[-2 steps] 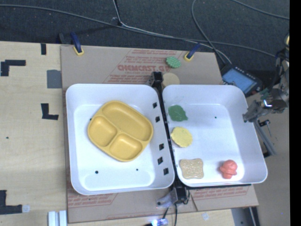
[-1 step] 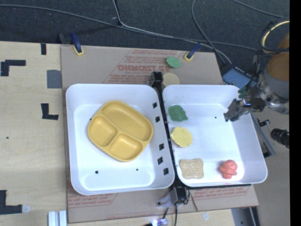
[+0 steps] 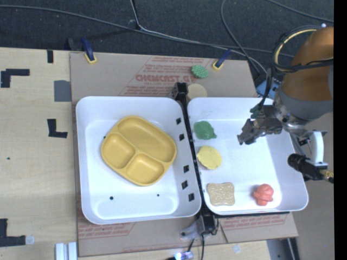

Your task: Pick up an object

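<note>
1. Nearest the camera, along the front wall of the right bin [image 3: 282, 206], lie a tan bread-like slice [image 3: 220, 194] and a red lumpy piece [image 3: 263, 194], well apart from each other and both free to be taken.
2. A little farther in, close to the divider between the bins, a yellow round piece [image 3: 209, 157] lies just in front of a green leafy piece [image 3: 204, 130]; the two are near but seem not to touch.
3. The left bin [image 3: 89, 161] carries a yellow divided tray [image 3: 139, 149], set at a slant in its middle.
4. The pincer [image 3: 246, 136] hangs over the bare middle of the right bin, to the right of the green piece and apart from it. Nothing shows between its tips; whether they stand apart or together I cannot tell at this size.
5. Judged from that, no grasp is made yet; the green piece is the closest candidate.
6. Farthest off, on the desk [image 3: 32, 145] behind the bins, rests a small green item [image 3: 200, 70], probably out of play.
</note>
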You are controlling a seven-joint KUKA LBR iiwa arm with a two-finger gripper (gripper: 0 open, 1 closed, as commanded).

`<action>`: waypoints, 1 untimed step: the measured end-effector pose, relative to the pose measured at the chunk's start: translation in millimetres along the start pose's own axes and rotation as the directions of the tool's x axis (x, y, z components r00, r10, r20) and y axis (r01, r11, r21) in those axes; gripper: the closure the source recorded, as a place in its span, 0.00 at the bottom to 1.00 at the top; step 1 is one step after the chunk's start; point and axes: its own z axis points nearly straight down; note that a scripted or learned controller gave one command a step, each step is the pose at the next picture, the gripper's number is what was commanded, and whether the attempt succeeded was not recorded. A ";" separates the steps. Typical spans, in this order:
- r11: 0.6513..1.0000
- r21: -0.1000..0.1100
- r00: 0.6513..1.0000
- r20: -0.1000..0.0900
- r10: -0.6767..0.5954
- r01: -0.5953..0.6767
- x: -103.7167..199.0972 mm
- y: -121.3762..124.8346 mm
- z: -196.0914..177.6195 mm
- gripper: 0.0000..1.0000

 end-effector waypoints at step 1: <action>1.000 0.001 1.000 0.000 0.000 0.000 47.6 -3.5 11.2 1.00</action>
